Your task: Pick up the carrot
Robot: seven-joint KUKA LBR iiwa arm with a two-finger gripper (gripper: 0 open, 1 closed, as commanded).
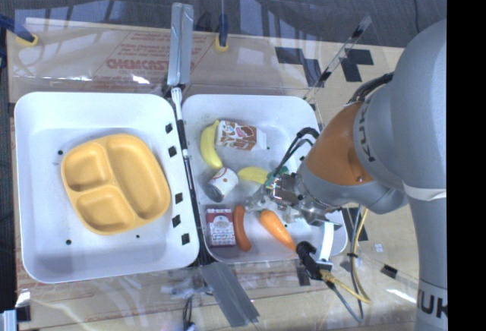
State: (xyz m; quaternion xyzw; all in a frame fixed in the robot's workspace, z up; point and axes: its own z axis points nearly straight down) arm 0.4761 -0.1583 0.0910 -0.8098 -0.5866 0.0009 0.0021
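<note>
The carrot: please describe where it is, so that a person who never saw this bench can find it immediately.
Look in the right bin of the two white bins, at its near edge under the grey arm. The carrot lies there at a slant, right beside the gripper. It is bright orange and tapered, unlike the darker reddish sausage to its left and the yellow banana farther back.

The smooth, rounded grey metal arm (414, 117) carries a glossy orange band (338, 151) above its wrist. Thin black cables (298, 141) loop beside the band, and part of a dark letter mark (431, 308) shows on the grey casing.
</note>
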